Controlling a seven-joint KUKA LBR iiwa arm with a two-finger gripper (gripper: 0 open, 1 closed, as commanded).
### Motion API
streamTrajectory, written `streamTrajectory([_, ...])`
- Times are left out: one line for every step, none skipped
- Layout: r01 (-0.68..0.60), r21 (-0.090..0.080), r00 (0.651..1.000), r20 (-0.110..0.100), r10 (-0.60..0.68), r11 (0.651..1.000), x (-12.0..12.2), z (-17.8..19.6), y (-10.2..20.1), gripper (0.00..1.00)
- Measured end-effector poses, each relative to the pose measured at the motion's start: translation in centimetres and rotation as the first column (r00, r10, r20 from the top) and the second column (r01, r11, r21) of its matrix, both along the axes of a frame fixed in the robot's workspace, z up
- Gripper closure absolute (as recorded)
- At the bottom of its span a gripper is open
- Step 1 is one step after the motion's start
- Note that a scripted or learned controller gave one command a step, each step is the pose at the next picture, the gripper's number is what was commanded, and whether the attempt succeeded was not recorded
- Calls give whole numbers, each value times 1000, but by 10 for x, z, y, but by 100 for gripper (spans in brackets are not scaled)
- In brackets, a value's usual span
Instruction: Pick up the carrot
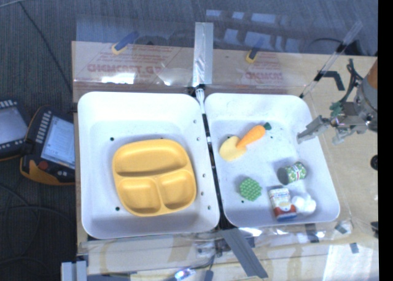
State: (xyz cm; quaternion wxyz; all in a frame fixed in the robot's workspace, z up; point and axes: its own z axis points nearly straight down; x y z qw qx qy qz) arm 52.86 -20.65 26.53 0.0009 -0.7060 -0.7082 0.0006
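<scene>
The carrot is found in the right-hand bin, in its upper left part, near the divider between the two bins. Its long axis runs on a diagonal: the green top points up and to the right, the orange tip down and to the left, where it touches or overlaps a pale yellow rounded piece.

The gripper is seen at the right rim of the same bin, held at the arm's wrist, which enters from the right. Whether it is open or closed cannot be told at this size. Nothing is seen held in it.

The carrot lies to the left of the gripper, at about the same height in the picture, well apart from it, with bare bin floor between. The green top is the nearer end.

It is judged that the approach has not yet been made, and that a leftward travel is called for, with the grasp set across the diagonal axis.
</scene>
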Motion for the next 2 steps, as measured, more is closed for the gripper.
streamTrajectory([-323,-1,946,1,323,946,77,-56,48,0])
streamTrajectory([-290,-2,957,-1,290,957,103,-164,49,0])
